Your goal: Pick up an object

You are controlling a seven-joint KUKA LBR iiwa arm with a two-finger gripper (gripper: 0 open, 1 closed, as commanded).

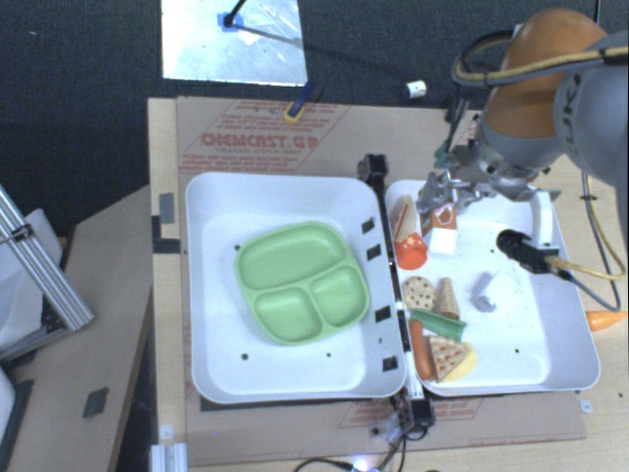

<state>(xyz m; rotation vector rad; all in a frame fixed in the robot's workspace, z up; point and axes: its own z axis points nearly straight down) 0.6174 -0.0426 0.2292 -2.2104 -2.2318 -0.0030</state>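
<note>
My gripper (444, 197): low over the back left part of the right bin (550, 347); I cannot tell its state.
Small carton (442, 232): red and white, directly under my gripper; if they touch is unclear.
Hot dog (405, 221): beside the carton, against the bin's left wall.
Other food: cookie (419, 292), pizza slice (450, 359) and sausage (422, 349) along the same wall, nearer the front.
Grey piece (484, 291): alone in the bin's middle.
Left bin (216, 214): holds a green divided plate (300, 281).
</note>
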